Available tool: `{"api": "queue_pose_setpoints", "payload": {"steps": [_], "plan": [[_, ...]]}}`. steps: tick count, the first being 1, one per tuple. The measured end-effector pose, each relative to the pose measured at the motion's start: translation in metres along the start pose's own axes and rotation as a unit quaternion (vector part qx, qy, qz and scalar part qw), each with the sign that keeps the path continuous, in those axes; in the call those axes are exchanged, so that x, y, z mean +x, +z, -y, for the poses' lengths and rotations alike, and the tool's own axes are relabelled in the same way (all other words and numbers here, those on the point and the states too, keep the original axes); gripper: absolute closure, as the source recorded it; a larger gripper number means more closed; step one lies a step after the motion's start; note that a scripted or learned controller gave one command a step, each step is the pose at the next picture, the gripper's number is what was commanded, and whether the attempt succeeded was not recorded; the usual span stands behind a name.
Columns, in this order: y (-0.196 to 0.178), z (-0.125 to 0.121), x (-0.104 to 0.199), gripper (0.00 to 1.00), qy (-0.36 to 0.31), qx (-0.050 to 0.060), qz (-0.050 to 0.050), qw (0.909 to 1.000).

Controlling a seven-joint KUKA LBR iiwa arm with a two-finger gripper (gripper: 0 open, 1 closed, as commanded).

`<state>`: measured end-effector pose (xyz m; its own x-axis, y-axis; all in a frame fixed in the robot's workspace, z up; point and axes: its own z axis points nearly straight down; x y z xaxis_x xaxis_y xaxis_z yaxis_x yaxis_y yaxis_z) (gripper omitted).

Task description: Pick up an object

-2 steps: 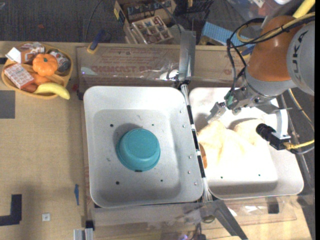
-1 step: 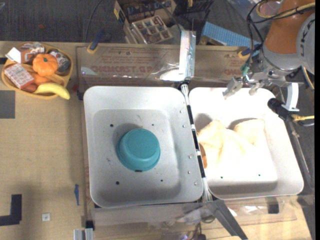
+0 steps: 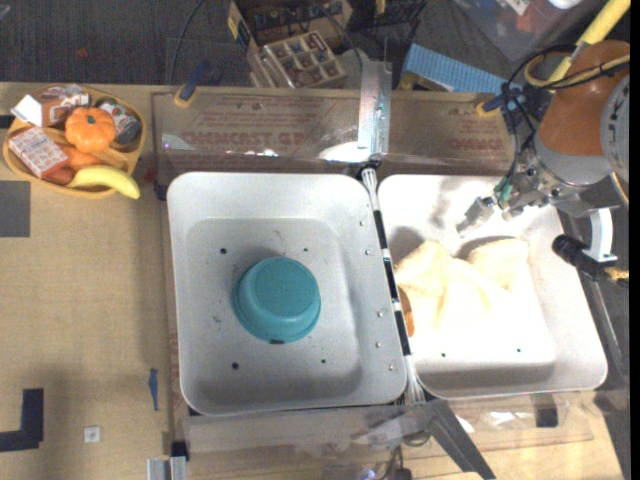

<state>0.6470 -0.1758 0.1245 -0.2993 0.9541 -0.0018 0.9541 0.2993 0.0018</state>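
The camera view looked down at a slant on a wooden bench (image 3: 80, 298) holding two shallow white bins side by side.

In the middle of the frame sat the left bin (image 3: 200, 203). A teal bowl (image 3: 278, 299) lay upside down on its floor, slightly left of the bin's centre and apart from every wall.

To the right sat the right bin (image 3: 570, 363), its left rim touching the other bin. Pale cream cloths (image 3: 455, 278) lay crumpled across its floor, and a small orange thing (image 3: 407, 320), too hidden to identify, showed at the bin's left wall beside them.

At the upper right of the frame the grey arm (image 3: 580, 118) with its orange band reached in. Its gripper (image 3: 488, 208) hung over the upper part of the right bin, just above the cloths. Whether it was apart or together could not be told from this angle, and nothing could be seen held in it.

At the upper left of the frame stood a shallow basket (image 3: 20, 158) holding a banana (image 3: 103, 179), a small pumpkin (image 3: 91, 128) and little printed packets whose writing was too small to read. Behind the bins ran a clear panel (image 3: 260, 133) with faint reddish lettering, blurred beyond reading.
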Motion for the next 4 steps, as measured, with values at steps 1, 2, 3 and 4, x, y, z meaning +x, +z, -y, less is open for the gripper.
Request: {"api": "queue_pose_setpoints", "payload": {"steps": [1,2,3,4], "plan": [[-0.097,-0.025,0.010,0.00,-0.044,-0.001,0.001,0.9990],[0.019,0.054,0.016,0.00,-0.039,0.000,0.000,0.9992],[0.035,0.053,0.007,0.00,-0.078,-0.002,0.000,0.9969],[0.023,0.052,0.006,1.00,-0.077,-0.005,0.002,0.9970]]}}
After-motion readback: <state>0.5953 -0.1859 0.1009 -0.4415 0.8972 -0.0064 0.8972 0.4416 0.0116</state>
